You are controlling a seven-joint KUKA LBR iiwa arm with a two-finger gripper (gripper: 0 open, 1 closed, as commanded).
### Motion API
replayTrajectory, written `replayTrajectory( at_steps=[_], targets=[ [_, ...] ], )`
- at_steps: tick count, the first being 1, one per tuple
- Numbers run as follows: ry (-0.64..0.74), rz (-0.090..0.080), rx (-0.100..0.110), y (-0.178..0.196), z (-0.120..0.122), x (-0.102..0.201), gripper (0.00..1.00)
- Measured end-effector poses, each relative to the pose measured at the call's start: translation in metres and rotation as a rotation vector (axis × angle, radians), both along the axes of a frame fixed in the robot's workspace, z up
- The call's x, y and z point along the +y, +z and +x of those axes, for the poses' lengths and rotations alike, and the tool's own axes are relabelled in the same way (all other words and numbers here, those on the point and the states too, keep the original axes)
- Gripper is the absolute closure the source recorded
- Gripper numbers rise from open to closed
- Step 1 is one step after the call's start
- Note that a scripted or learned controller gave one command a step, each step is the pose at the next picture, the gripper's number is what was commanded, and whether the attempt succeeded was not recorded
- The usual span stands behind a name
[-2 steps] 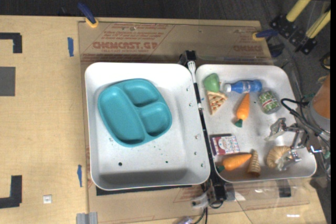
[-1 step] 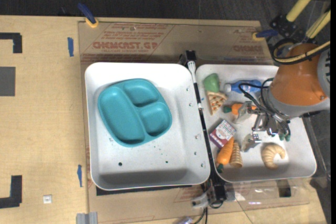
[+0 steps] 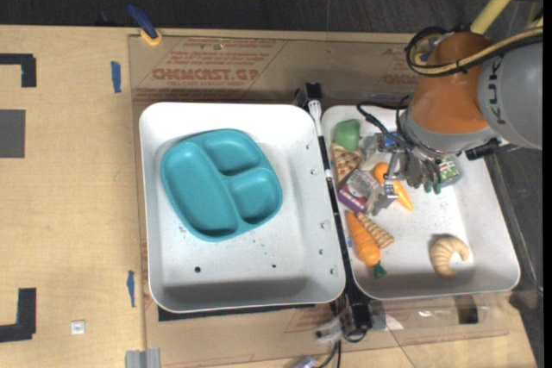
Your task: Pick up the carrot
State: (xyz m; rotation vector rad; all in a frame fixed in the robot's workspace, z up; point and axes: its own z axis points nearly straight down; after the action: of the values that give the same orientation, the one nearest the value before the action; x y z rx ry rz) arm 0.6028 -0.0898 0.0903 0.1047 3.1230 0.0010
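Note:
A carrot [image 3: 364, 244], orange with a green stem end, lies in the right bin [image 3: 483, 267] near its left wall, pointing toward the front. My gripper [image 3: 390, 188] hangs low over the middle of that bin, a little behind and to the right of the carrot. A second small orange piece [image 3: 402, 199] shows right at the gripper's tip, partly hidden by it. I cannot make out whether that piece is gripped or just lies under the tip.
The right bin also holds a green item [image 3: 347, 134], a waffle-patterned piece [image 3: 347, 161], a purple item [image 3: 352, 200] and a beige croissant-like piece [image 3: 449, 253]. A teal divided plate [image 3: 222, 182] sits in the left bin [image 3: 172, 271]. Cables hang off the wrist.

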Motion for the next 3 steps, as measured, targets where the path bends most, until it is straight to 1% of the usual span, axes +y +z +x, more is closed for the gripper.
replayTrajectory(
  at_steps=[1,2,3],
  targets=[
    [-0.001,-0.007,-0.013,0.014,0.003,-0.003,1.00],
    [0.006,-0.002,-0.005,0.002,-0.053,-0.030,1.00],
    [0.062,-0.001,0.000,0.000,0.042,-0.015,1.00]
  ],
)
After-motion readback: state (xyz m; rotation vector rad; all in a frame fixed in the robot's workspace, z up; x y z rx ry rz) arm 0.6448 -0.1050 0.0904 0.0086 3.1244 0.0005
